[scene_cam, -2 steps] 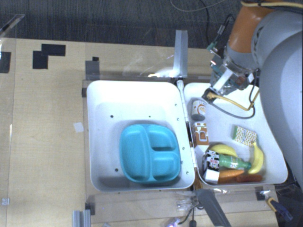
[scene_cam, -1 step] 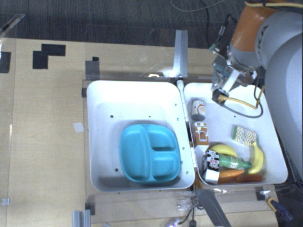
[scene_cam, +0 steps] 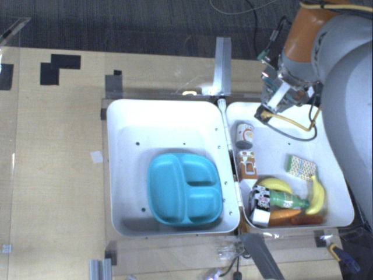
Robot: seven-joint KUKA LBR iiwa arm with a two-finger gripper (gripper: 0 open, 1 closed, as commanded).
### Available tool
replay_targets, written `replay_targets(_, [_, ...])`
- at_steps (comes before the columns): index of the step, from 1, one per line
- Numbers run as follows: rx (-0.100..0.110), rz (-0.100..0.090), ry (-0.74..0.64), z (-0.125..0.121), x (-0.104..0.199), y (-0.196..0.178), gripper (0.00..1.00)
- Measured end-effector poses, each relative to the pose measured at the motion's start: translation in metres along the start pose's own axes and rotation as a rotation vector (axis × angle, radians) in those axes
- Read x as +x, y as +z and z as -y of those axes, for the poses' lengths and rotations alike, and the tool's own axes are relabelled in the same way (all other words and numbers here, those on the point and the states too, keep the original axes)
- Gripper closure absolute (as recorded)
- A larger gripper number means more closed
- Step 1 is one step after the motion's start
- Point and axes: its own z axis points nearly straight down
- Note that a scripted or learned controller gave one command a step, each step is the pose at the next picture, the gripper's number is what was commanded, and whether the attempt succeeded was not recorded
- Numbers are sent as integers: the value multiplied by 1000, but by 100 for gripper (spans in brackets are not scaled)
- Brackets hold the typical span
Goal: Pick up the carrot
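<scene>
The carrot (scene_cam: 284,216) lies at the near edge of the right bin (scene_cam: 335,174), almost against the front wall. Its long axis runs left to right, nearly parallel to that wall. The orange body is partly covered: a green bottle (scene_cam: 287,202) lies across its upper side, also running left to right, and at the left end a small white object (scene_cam: 260,216) touches it. A banana (scene_cam: 316,195) curves down just beside the right end, and a second yellow piece (scene_cam: 275,185) sits behind the bottle. So the carrot is in a tight group, and only its near, lower flank is free.

A little farther back in the same bin stand a small patterned packet (scene_cam: 301,167) on the right and a brown-and-white box (scene_cam: 247,165) by the dividing wall, with a small can (scene_cam: 244,135) behind it. In the left bin (scene_cam: 125,156) a blue divided plate (scene_cam: 185,187) rests alone.

Farthest away is the hand (scene_cam: 275,105), above the back part of the right bin, under the orange band of the arm (scene_cam: 303,34). It holds nothing that I can see; whether it is spread or closed, I cannot tell from this angle.

The relation that matters, in my judgement: the carrot lies well apart from the hand, toward the front of the bin and only slightly to the right in the view. The hand must travel forward across almost the whole bin, then come down with its closing direction across the carrot's long axis, that is front to back. The bottle resting on the carrot will probably disturb a clean descent.
</scene>
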Motion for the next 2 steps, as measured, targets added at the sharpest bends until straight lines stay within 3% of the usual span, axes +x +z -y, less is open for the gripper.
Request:
replay_targets(1, [0,1,181,-24,-33,-5,100])
replay_targets(2, [0,0,396,-20,-34,-5,100])
